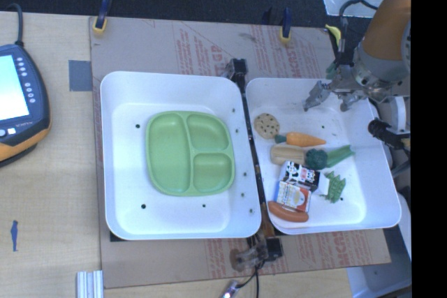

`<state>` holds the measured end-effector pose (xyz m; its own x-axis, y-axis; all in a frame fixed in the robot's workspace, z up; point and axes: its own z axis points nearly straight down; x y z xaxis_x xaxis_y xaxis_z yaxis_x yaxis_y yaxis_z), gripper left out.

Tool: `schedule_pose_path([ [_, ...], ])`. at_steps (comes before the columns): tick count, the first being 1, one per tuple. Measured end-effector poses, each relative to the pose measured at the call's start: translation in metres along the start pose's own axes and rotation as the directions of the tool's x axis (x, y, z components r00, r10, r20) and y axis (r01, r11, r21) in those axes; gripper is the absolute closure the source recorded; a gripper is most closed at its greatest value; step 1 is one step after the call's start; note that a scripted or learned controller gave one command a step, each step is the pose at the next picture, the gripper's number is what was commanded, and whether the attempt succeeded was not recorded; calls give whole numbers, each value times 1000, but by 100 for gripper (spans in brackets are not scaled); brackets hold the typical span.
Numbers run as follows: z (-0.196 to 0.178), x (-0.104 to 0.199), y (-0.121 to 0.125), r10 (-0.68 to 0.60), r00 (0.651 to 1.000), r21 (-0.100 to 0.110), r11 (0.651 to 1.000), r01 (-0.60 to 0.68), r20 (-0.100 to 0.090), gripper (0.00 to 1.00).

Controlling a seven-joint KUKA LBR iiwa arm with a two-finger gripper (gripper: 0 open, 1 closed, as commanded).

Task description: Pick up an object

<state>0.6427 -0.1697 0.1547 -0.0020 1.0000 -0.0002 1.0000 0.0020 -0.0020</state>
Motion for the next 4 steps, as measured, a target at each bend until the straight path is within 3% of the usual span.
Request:
schedule_pose_path([
  [1, -5, 44, -29, -4, 1000, 3, 1000, 4, 0, 0],
  [2, 64, 44, -73, -3, 1000, 3, 1000, 3, 1, 0],
  [3, 63, 9, -37, 1, 1000, 1, 1000, -1, 0, 0],
  [4, 63, -6, -101, -3, 1000, 2, 1000, 3, 0, 0],
])
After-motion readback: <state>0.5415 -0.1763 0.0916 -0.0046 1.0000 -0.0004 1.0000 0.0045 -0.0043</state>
